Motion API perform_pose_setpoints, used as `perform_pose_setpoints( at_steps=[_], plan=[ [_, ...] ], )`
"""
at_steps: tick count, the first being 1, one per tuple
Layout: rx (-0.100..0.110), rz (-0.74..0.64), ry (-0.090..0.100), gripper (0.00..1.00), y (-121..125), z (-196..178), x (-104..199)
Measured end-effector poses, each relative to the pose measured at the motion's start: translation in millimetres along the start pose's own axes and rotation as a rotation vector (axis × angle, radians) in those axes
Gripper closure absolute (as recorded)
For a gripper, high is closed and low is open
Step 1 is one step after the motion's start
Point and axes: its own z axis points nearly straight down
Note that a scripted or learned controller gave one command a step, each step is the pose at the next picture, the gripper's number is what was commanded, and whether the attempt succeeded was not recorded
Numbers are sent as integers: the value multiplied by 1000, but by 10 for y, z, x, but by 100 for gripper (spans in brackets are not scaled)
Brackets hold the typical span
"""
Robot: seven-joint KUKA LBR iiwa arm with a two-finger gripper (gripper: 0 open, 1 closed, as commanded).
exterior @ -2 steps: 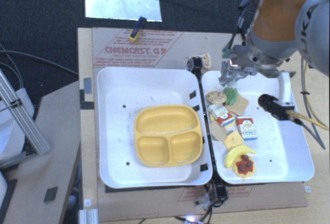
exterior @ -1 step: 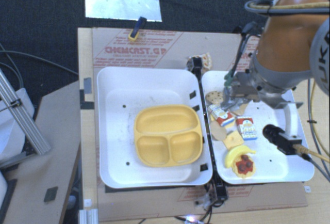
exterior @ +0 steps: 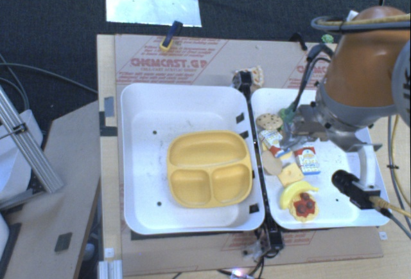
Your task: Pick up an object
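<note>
Hung low over the right bin (exterior: 359, 216), near its left wall, among small toy foods: the hand (exterior: 290, 136); fingers' spread impossible to tell. Just below it, a small red-and-white carton (exterior: 309, 160), probably light, stiff and boxy, best gripped across its narrow flat sides. Close by: a cookie (exterior: 268, 121), cheese wedge (exterior: 289, 174), banana (exterior: 297, 191), strawberry (exterior: 304, 206). In the left bin (exterior: 138, 162), a yellow divided tray (exterior: 209, 167). Printed on the counter's board along its far edge: "CHEMCAST GP" (exterior: 168, 63). Carton's label too small to read.
</note>
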Motion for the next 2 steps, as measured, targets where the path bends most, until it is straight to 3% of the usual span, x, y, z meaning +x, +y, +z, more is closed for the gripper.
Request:
perform_pose_setpoints(
  at_steps=[1,2],
  plan=[
    [-5,-6,1,100,10,-482,191],
    [-4,-10,1,100,16,-570,184]
  ],
)
